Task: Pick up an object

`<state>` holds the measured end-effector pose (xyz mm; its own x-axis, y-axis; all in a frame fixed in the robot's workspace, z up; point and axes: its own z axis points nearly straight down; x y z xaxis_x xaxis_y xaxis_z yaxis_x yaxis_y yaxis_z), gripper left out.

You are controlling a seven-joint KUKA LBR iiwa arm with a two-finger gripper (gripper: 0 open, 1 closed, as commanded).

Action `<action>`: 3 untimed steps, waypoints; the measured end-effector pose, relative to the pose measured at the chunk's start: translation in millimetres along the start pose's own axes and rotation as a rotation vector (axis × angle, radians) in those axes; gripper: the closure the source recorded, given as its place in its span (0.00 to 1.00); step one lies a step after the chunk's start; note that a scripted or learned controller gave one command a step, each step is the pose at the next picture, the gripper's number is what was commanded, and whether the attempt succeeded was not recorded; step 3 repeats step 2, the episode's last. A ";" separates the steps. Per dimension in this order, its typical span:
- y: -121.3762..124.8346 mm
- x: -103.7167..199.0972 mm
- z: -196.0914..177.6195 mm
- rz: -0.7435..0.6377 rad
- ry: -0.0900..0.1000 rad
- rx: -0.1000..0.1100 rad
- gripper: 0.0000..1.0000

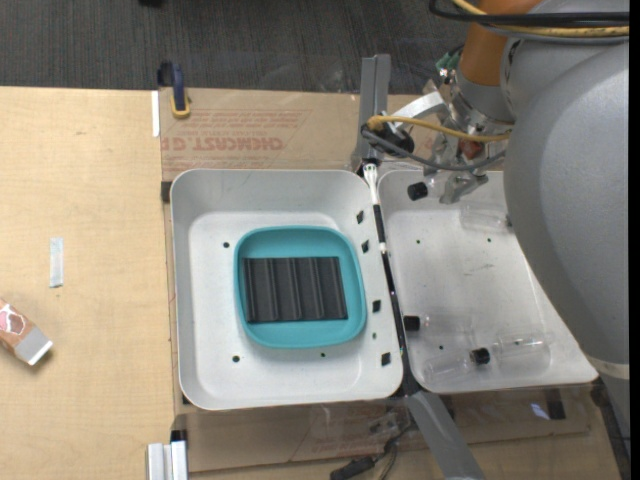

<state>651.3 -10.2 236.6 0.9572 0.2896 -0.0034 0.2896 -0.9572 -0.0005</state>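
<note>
The tool (462, 173) hangs over the far edge of the right bin (500, 368), just under the orange band (490, 53) of the arm (575, 168); yellow and black cables crowd it, and I cannot tell how it is set or whether it grips anything. The arm's grey bulk covers much of that bin's right side.

On the right bin's floor, near the front, lies a small clear object with a dark end (495, 351) (possibly a syringe or tube, too faint to name), well apart from the tool. Another small dark bit (412, 322) sits by the bin's left wall.

In the left bin (200, 368), a teal tray with a dark ribbed insert (298, 288) rests flat in the middle, touching nothing else.

Both bins sit on the table (80, 188), with a cardboard sheet (260, 133) beyond them. At the table's left edge lie a small white strip (56, 263) and a reddish packet (20, 333).
</note>
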 end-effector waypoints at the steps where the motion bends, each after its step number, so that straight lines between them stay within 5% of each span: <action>1: 2.4 -1.0 -7.6 0.005 -0.003 0.000 1.00; 2: 14.2 -43.1 1.7 0.095 -0.002 0.001 1.00; 3: 14.2 -43.1 1.7 0.095 -0.002 0.001 1.00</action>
